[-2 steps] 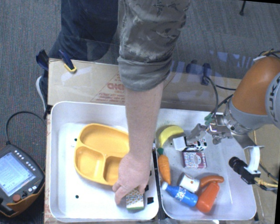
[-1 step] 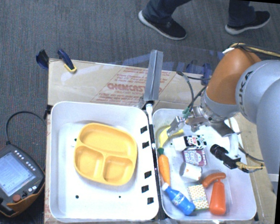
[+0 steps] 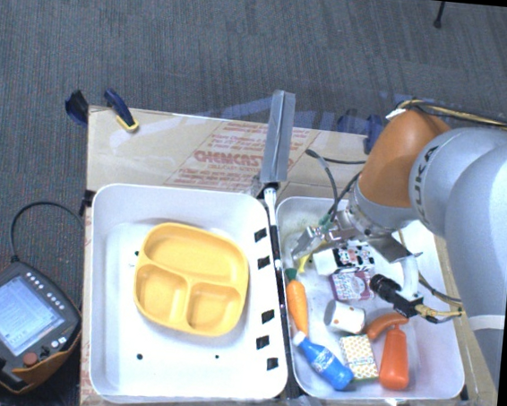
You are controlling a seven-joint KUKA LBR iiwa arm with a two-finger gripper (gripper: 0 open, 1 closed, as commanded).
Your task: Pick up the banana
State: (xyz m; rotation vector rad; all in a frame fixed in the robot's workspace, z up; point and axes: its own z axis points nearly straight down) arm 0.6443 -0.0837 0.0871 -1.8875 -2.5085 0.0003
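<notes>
A: What sits furthest left?

B: A grey handheld control pendant with a screen (image 3: 12, 318) lies on the floor. Next comes the left shallow white plastic bin (image 3: 97, 316), and in it a yellow plastic plate with three compartments (image 3: 193, 278), lying flat.

A: And the right shallow white plastic bin (image 3: 447, 371)?

B: Crowded. Along its left wall lies an orange toy carrot with a green top (image 3: 297, 306), and below that a blue plastic bottle with a white cap (image 3: 325, 362) on its side. Near the middle are a small white cup (image 3: 345, 318), a pink packet (image 3: 349, 284) and a tan checkered square (image 3: 359, 355). Further right, a red-brown sausage (image 3: 385, 321) touches an orange plastic bottle (image 3: 396, 357).

A: Where is the banana?

B: I cannot place it for sure. A thin yellow sliver (image 3: 304, 264) shows just above the carrot's green top, right under the gripper (image 3: 308, 245), and may be part of it.

A: Is the gripper spread or pressed together?

B: I cannot tell. It hangs low over the bin's upper left corner, on the grey arm with the orange band (image 3: 472, 184).
</notes>
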